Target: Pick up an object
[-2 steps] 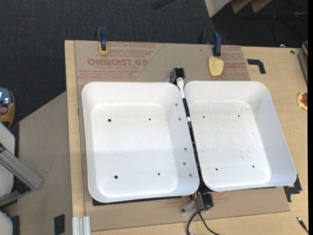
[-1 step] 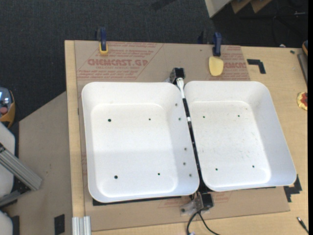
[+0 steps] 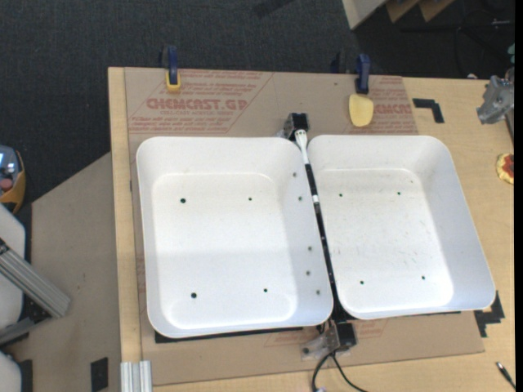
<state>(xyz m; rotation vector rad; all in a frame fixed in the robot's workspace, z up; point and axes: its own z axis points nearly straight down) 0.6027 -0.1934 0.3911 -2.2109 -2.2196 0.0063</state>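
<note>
Bins: left bin point(image 3: 159, 219) and right bin point(image 3: 458, 219) touching on worktop point(image 3: 245, 96), no object visible inside. End effector state: cannot tell. Risk: a grasp here likely closes on nothing.

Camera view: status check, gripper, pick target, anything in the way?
Left bin and right bin side by side on the bench. No pick target in either. Two clamps at the board's far edge, outside the bins.

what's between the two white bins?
In the camera view, a thin black strip runs along the seam between the left bin and the right bin.
</note>
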